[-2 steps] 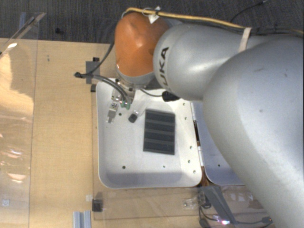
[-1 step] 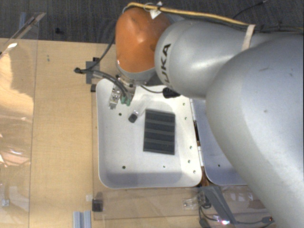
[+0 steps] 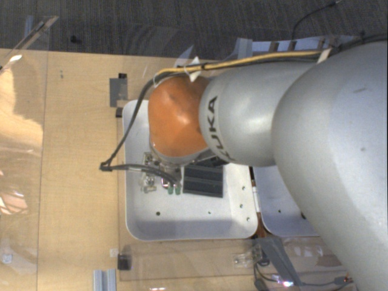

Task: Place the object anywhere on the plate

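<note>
My grey arm reaches in from the right and covers most of the left bin [image 3: 182, 223]. Its orange band [image 3: 176, 123] hangs over the bin's far half. Below the band, the gripper [image 3: 182, 177] points down into the bin's middle, with its dark body [image 3: 203, 180] seen from above. The arm and the wrist hide whatever lies under them in the bin. Only a strip of bare white floor shows along the bin's near side.
The right bin [image 3: 282, 208] lies mostly under the arm. A black cable [image 3: 118, 156] loops from the wrist out over the bin's left rim. Wooden bench [image 3: 73, 162] spreads to the left, with small black brackets [image 3: 121, 90] at the bin's corners.
</note>
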Action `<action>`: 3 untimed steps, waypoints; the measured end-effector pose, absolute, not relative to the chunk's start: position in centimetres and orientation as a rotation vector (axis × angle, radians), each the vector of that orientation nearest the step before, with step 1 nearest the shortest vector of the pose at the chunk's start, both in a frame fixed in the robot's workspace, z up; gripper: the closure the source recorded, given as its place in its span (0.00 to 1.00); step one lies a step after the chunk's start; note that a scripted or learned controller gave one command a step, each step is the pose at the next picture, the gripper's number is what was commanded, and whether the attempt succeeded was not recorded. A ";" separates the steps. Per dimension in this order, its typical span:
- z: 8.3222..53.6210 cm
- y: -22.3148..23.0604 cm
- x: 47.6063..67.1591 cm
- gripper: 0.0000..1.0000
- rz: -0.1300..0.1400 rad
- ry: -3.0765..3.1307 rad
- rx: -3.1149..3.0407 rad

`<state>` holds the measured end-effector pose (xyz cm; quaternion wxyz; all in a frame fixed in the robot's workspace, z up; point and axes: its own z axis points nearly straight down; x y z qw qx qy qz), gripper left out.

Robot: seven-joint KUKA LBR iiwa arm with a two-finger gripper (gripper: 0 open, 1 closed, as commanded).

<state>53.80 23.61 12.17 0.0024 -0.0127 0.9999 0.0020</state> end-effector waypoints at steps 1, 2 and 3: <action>18.7 23.6 58.1 1.00 0.007 3.103 -0.420; 18.5 23.6 67.0 1.00 0.006 2.954 -1.033; 16.1 22.6 67.0 1.00 0.008 3.097 0.475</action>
